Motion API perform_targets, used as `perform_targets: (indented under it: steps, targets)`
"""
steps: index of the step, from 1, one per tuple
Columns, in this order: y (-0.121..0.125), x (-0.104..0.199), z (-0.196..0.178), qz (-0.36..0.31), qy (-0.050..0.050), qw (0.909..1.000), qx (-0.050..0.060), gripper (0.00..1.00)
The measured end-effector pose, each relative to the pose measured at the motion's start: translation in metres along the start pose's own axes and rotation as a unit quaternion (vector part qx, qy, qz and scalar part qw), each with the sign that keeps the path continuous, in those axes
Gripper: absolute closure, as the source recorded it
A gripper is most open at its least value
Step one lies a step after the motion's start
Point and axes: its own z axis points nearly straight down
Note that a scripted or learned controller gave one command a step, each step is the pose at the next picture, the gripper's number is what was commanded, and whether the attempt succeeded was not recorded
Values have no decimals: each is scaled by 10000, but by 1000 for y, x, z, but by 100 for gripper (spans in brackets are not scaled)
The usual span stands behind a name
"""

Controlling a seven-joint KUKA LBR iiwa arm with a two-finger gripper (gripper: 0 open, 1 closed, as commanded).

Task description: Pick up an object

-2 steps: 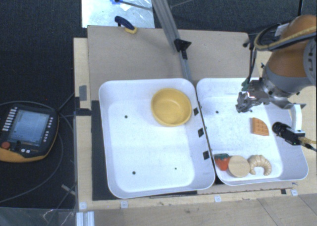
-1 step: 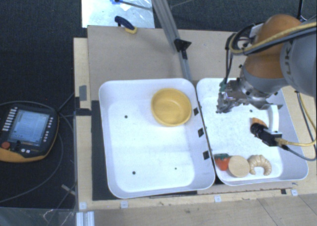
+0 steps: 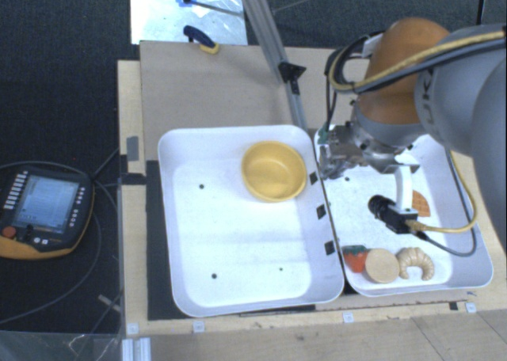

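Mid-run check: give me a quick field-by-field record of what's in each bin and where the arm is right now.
left bin: yellow bowl near its back right corner
right bin: croissant, round tan disc, red item along the front; orange piece mid-bin
arm: over the back of the right bin
gripper: low at the right bin's back left corner, near the divider
held object: none visible

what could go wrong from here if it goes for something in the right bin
1. The gripper sits close to the divider between the bins, so a descent could clip the rim.
2. The croissant, round wooden disc and red piece crowd the near corner, so a grasp may nudge neighbours.
3. The yellow cable could snag.
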Motion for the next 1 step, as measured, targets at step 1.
perform_targets:
  steps: [1]
  targets:
    - [6,58,5,-4,0,10000,4,100]
